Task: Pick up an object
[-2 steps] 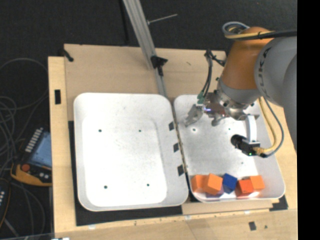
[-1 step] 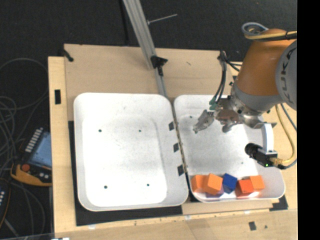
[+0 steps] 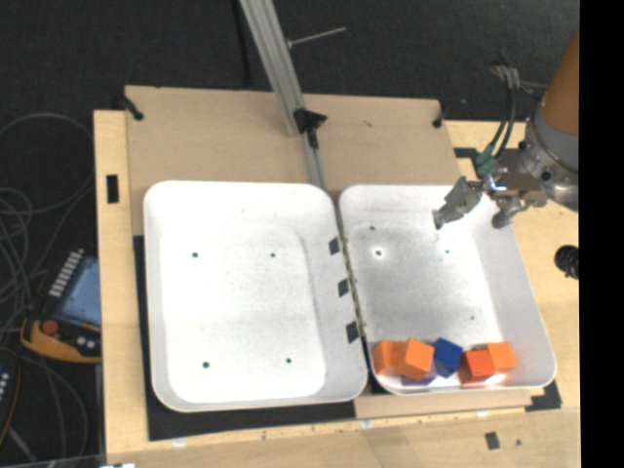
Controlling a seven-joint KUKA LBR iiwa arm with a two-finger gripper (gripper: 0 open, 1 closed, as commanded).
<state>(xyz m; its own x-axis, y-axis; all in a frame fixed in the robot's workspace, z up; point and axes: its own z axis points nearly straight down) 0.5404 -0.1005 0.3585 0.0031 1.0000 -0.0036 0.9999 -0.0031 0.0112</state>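
Note:
Several small blocks lie along the near edge of the right bin [image 3: 507, 261]: an orange block [image 3: 404, 357], a blue block [image 3: 447, 355] and another orange block [image 3: 486, 361], with something purple under the first. My gripper [image 3: 475, 209] hangs over the far right part of that bin, well away from the blocks. Its two fingers are spread apart, one finger [image 3: 452, 205] pointing left and down, the other near the bin's right rim. Nothing sits between them.
The left bin [image 3: 239, 291] lies beside the right one, joined by small black clips. A slanted metal rail [image 3: 278, 61] rises behind the bins. Cables and a handheld pendant [image 3: 68, 310] lie off the bench at the left.

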